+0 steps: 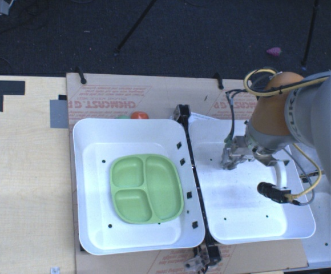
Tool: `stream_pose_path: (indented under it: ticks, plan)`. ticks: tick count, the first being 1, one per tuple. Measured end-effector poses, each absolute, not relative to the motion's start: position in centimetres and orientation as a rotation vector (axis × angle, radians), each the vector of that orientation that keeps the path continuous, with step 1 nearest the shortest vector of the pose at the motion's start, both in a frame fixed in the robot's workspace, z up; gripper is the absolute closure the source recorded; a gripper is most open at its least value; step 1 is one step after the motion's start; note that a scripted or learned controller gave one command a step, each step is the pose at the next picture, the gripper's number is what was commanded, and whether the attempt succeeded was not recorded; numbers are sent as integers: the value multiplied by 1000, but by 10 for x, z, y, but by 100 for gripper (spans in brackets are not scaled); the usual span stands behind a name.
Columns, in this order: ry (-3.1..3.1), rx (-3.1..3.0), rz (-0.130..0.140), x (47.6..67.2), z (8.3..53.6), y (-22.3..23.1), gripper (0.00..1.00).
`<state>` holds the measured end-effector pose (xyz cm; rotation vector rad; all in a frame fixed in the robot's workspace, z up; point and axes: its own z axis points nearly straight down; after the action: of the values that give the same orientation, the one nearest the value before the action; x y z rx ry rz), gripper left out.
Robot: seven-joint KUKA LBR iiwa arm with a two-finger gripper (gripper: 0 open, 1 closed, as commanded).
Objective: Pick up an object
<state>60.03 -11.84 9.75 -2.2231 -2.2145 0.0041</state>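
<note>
Looming nearest, the grey arm [302, 116] reaches over the right bin [251, 221], its gripper [233, 158] low over that bin's bare floor. The left bin [91, 153] holds a green divided plate [145, 188], lying flat and well apart from the gripper, across the black divider [191, 176]. A small red object [139, 116] sits just beyond the left bin's far rim, possibly a ball. Whether anything is gripped I cannot tell. Done well, this step probably means lifting clear, crossing the divider, and descending on the plate's raised rim.

green plate [146, 188] fills left bin [91, 153], right bin [239, 221] floor open
</note>
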Motion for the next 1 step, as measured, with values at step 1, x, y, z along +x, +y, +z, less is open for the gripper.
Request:
stream_pose_path:
  ticks: [1]
  plan:
    - [-2223, -2222, -2, 611, 152, -118, 100]
